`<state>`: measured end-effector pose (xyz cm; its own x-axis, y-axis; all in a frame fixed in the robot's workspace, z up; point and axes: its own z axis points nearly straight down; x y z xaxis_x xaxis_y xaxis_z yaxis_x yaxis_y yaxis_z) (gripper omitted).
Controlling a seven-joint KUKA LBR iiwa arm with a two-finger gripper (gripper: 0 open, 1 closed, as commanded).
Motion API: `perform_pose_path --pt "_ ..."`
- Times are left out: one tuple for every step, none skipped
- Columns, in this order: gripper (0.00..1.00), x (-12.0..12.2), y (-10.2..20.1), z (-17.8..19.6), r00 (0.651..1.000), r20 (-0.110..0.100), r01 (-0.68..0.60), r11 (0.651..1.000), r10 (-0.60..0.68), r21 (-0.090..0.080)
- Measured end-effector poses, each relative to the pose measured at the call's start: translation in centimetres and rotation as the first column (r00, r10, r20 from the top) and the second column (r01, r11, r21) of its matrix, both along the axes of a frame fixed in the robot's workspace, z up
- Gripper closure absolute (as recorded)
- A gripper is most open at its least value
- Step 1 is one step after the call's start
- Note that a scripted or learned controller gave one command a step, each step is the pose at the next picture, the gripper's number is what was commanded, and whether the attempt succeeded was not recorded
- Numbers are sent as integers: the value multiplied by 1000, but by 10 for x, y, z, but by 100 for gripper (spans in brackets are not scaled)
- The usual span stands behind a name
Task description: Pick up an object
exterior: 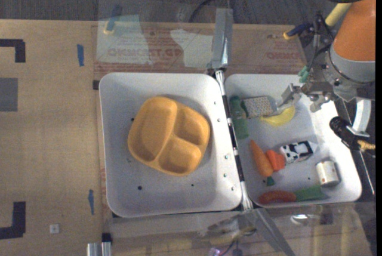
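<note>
1. Bench (48, 147): a tan wooden surface bearing two shallow white bins side by side, with black corner marks and blue tape strips toward the left edge of the frame.
2. Left bin (119, 189): occupies the centre of the frame and holds an orange divided tray (169, 135) with three compartments, lying turned at a slant near the bin's middle.
3. Right bin (349, 186): lies at the centre right and holds the loose objects.
4. Upper part of the right bin: a green block (240, 117) lies along the bin's left wall; a grey speckled sponge (258, 107) lies just beside it; a yellow banana (280, 117) lies to the right of the sponge.
5. Middle of the right bin: an orange carrot (261, 158) lies at a slant, touching a small red-orange piece (276, 160), which touches a black-and-white cow toy (297, 151).
6. Lower part of the right bin: a white cylinder (326, 172) lies near the right wall; a red pepper (277, 196) and a flat green piece (310, 193) lie along the lower wall.
7. Arm (356, 40): grey with an orange band, entering from the upper right of the frame.
8. Gripper (298, 93): hangs over the upper right of the right bin, just above the banana. Nothing shows between its fingers; whether they are spread or pressed together cannot be told.
</note>
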<state>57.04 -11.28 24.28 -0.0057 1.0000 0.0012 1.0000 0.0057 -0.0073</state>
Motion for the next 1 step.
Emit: perform_pose_path --pt "0 34 34 -23 1000 4 2 1000 -2 -1"
